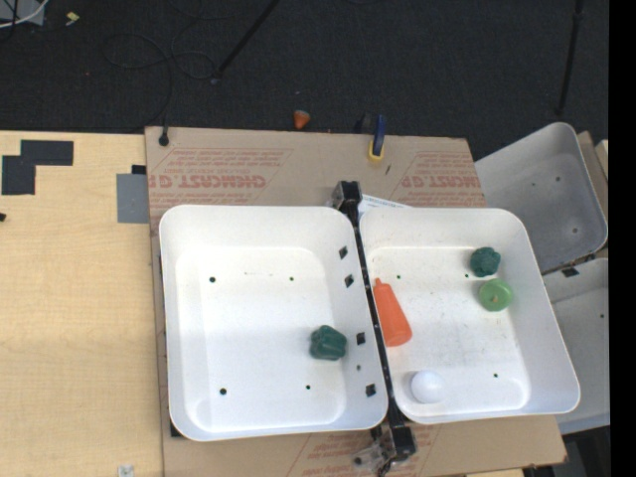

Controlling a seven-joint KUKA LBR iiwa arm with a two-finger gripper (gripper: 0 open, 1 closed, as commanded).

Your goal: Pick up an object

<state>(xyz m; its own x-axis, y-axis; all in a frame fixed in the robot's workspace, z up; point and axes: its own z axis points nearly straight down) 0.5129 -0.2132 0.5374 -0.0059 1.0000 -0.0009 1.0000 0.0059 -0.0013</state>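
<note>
In the left bin (199,246), a dark green lumpy object (327,342) lies near the lower right corner. The right bin (537,366) holds an orange cone-shaped object (391,313) along its left wall, a white ball (428,386) near the front edge, a dark teal lump (485,261) at the upper right, and a light green round piece (495,294) just below that lump.
The two bins sit side by side on a cardboard sheet (258,172), joined by a black divider with clips (360,296). A blue and yellow clamp (377,137) sits at the cardboard's far edge. A grey metal plate (542,192) stands at the right.
</note>
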